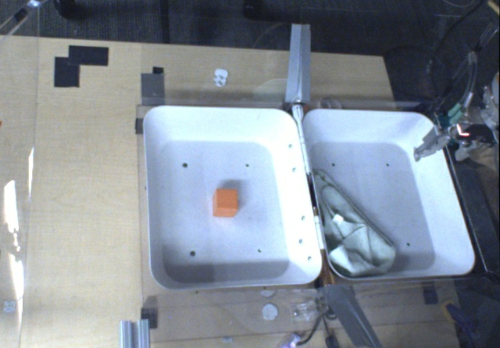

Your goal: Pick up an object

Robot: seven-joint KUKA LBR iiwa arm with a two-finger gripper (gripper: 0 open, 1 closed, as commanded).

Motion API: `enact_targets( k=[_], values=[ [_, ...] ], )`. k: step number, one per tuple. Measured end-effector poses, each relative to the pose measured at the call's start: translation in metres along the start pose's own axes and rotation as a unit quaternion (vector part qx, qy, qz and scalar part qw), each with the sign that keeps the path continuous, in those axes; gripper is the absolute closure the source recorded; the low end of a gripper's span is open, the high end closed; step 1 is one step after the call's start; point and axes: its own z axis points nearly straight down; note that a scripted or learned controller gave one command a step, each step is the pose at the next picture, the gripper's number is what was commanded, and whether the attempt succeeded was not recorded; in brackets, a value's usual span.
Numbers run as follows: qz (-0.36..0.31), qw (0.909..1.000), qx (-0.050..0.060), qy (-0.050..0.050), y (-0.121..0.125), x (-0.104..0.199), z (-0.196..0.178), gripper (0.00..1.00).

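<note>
Orange block (pixel 226 202) sits flat on the floor of the left bin (pixel 168 264), roughly mid-bin, slightly toward the near side. Nothing touching it, clear space all round, so it's the easy pick.

Other candidate: a crumpled grey-green cloth (pixel 353 235) in the right bin (pixel 445 252), bunched against the divider wall and the near corner. Soft, wedged by the wall, worse target for a two-finger grab.

Gripper (pixel 431 144) is at the far-right edge of the right bin, above the rim, well apart from both the block and the cloth. Nothing between its tips. Too small and blurred to say whether it's spread or closed, so I cannot tell. The rest of the arm is mostly off the right side of the view.

Step, as I read it: pre-approach. No target engaged yet, pick not started.

Next move if going for the block: travel across the right bin and over the divider, centre above the block, align the fingers with two opposite faces, drop straight down, close. The cloth is nearer, but a wall-side descent risks clipping the divider.
</note>
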Motion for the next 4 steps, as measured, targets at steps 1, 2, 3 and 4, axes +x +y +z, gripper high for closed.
enact_targets(
  k=[1, 2, 3, 4],
  values=[
    [-0.019, 0.9998, -0.003, -0.001, 0.085, -0.003, 0.156, 0.0],
    [-0.022, 0.9997, -0.005, -0.003, 0.088, -0.001, 0.143, 1.0],
    [-0.177, 0.9842, -0.003, -0.001, 0.106, 0.039, 0.161, 1.0],
    [-0.08, 0.9968, -0.003, -0.001, 0.106, 0.053, 0.058, 1.0]
  ],
)
